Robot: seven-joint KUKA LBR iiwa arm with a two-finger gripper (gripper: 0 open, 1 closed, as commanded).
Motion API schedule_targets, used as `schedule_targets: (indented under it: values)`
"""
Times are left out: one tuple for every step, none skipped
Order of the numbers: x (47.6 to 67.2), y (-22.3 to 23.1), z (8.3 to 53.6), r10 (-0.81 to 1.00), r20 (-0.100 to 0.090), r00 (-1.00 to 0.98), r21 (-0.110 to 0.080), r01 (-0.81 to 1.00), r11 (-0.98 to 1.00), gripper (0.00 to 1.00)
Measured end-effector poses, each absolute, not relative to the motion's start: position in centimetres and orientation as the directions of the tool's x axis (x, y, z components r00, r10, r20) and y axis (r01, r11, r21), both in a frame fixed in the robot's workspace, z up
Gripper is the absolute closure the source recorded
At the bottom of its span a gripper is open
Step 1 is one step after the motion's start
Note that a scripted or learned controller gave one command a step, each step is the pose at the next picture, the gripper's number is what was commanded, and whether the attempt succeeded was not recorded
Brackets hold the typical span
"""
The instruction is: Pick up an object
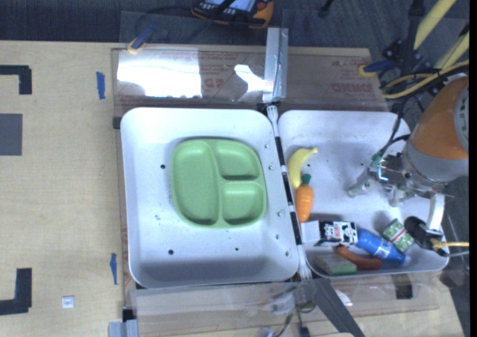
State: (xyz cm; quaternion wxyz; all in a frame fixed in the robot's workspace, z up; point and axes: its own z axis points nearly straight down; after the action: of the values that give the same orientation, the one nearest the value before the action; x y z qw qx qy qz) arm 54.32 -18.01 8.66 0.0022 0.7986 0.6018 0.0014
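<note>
Two shallow white bins sat side by side on the bench, the left bin (141, 179) holding a green divided plate (218, 181) that lay flat near its middle, with three compartments and nothing on it. The right bin (335, 130) held the loose things. A yellow banana (299, 164) lay close to the bin's left wall, and an orange toy carrot (304, 202) sat just below it, the two touching or nearly so. Along the near wall lay a cluster: a small black-and-white carton (337, 232), a blue bottle (378, 245) lying on its side just right of it, a red-brown sausage-shaped piece (358, 257) under the bottle's left end, and a flat green block (335, 267) at the very front. A small green-labelled can (398, 235) lay beside the bottle's right end. The grey arm with its orange band (440, 138) reached in from the right over the right bin. The gripper (380, 185) hung over the bare middle-right floor of that bin, above and apart from the cluster at the front and well right of the banana and carrot. Its metal fingers (359, 186) appeared spread somewhat, with nothing seen between them; how near they stood to the bin floor could not be told from this slant. A black cable (426, 230) trailed from the wrist towards the bin's right corner.
</note>
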Motion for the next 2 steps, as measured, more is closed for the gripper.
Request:
schedule_targets:
  values:
    - [52.9, -18.8, 10.9, 1.0, 0.001, 0.03, -0.001, 1.0, -0.03, 0.0]
    - [48.6, -20.0, 8.9, 0.993, 0.01, 0.121, 0.011, 0.993, -0.121, 0.0]
